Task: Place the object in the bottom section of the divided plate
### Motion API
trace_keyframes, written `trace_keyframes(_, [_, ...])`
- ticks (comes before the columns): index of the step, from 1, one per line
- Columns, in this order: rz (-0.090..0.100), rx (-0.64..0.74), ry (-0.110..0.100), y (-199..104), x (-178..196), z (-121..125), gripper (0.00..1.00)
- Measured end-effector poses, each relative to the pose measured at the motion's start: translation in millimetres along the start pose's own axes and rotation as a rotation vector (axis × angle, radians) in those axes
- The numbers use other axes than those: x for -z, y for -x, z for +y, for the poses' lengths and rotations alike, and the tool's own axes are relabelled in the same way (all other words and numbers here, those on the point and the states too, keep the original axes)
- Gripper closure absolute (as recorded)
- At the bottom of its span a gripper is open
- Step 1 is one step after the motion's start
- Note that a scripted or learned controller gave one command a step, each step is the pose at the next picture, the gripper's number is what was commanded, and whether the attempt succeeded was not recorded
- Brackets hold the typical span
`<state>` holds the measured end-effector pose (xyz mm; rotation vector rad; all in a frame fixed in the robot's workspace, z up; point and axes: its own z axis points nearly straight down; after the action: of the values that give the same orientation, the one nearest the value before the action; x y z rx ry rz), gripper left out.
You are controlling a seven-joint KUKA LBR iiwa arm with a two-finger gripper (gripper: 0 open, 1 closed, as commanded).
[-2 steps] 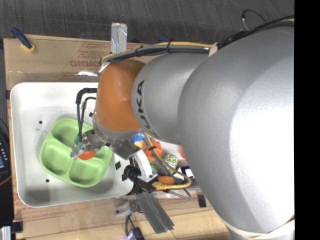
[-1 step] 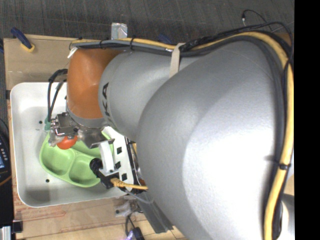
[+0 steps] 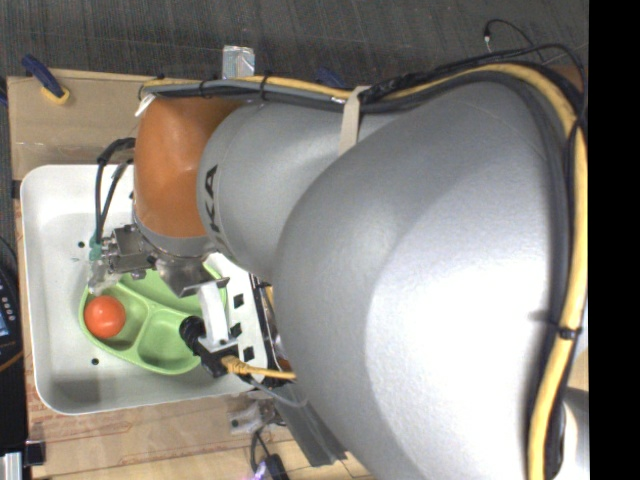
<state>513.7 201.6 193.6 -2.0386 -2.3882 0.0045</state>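
The orange ball (image 3: pixel 104 316) rests in a section of the green divided plate (image 3: pixel 150 340), inside the white bin (image 3: pixel 45 268). Behind, the tool (image 3: pixel 112 251) hovers above; I cannot tell its opening.

An orange ball (image 3: pixel 104 316) lies in the left section of a green divided plate (image 3: pixel 160 340), which sits flat in the white bin (image 3: pixel 50 268).
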Motion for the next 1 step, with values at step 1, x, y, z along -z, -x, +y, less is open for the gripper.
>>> trace_keyframes(1, [0.0,0.245,0.001,-11.7,6.0,5.9,0.0])
